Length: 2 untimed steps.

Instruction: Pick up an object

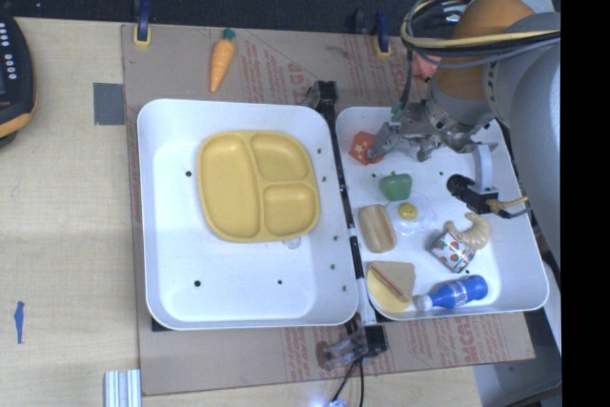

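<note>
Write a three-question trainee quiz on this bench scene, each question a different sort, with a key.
1. True or false: the yellow divided plate lies in the right bin.
2. Multiple choice: where is the toy carrot? A) on the plate B) on the brown board above the left bin, outside both bins C) in the right bin.
3. Fill in: the blue bottle lies near the right bin's ____ edge, beside the sandwich wedge.

Key: 1 false, it lies in the left bin. 2 B. 3 bottom; the gripper is at the opposite, top end, by the red toy and above the green pepper.
</note>
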Motion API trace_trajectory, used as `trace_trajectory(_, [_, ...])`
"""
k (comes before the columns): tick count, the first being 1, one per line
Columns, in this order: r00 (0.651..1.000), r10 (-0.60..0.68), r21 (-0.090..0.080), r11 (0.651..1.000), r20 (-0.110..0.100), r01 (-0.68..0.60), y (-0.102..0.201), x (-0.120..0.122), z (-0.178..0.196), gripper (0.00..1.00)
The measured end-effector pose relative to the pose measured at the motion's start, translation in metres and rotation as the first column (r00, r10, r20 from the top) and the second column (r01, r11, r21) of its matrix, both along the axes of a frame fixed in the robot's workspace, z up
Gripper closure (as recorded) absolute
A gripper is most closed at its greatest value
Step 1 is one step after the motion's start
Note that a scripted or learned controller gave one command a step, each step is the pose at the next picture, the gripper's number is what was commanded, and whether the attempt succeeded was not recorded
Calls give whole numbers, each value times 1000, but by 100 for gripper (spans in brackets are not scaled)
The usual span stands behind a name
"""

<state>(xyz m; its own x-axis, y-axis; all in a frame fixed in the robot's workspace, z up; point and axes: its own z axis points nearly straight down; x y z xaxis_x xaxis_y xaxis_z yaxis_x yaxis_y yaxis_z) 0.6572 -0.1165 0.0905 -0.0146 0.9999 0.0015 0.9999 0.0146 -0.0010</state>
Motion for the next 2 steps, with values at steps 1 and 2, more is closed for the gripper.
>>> trace_trajectory(1, [1000, -12, -1, 1000, -8, 12, 9, -43, 1, 0])
trace_trajectory(2, [1000, -8, -2, 1000, 2, 8, 25, 1, 2, 0])
